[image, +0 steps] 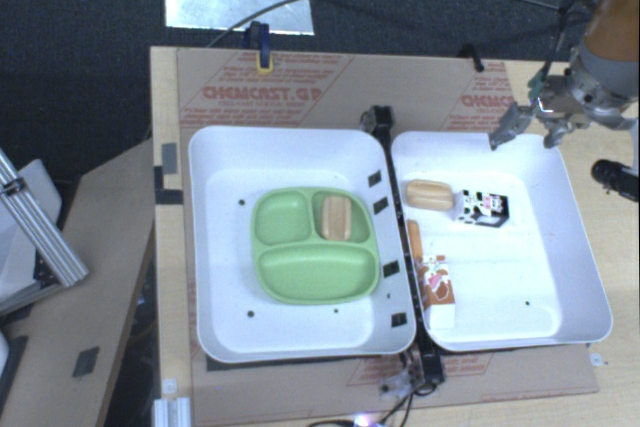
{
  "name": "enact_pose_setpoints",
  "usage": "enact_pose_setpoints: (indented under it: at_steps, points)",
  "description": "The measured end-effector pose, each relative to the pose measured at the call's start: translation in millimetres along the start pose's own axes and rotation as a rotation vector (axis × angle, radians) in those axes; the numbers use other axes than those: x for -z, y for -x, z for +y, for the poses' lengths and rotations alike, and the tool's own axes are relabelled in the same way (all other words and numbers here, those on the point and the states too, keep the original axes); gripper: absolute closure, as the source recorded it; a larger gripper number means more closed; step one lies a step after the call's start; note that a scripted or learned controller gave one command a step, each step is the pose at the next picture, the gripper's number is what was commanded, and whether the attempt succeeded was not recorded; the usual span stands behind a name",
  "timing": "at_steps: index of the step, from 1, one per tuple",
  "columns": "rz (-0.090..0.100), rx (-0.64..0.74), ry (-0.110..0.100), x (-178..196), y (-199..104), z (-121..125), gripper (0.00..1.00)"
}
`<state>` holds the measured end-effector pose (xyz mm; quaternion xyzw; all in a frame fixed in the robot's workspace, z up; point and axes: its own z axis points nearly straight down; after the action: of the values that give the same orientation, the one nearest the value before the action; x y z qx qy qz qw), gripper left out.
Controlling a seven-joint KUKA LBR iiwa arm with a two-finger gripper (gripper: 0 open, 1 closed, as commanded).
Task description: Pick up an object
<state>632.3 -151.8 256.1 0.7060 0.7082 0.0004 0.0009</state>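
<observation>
Camera view: arm (610, 35) reaches in from right, gripper (527, 127) hovering over right bin's (575, 315) far edge, fingers spread wide, holding nothing. Bun (429, 194) lies in right bin, well apart from gripper.

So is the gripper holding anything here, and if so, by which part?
Nothing is held. The gripper hangs over the right bin's far edge with open fingers and nothing between them, apart from the bun.

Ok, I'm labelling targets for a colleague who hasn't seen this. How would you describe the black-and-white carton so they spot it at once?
Go to the right bin, the one without the green tray. In its upper part the black-and-white carton lies just right of a tan bread roll. It is the bin's only cow-patterned item; the other items are tan or orange.
</observation>
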Motion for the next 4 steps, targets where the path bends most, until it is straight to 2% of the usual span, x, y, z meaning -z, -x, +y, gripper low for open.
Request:
enact_pose_setpoints:
  at_steps: [1,3,4]
  points:
    - [0.0,0.003,-0.001,-43.2,-4.6,5.7,0.0]
    - [0.001,-0.002,-0.004,-160.2,-9.8,-6.1,0.0]
    - [0.0,-0.003,0.002,-146.2,-9.1,-4.0,1.0]
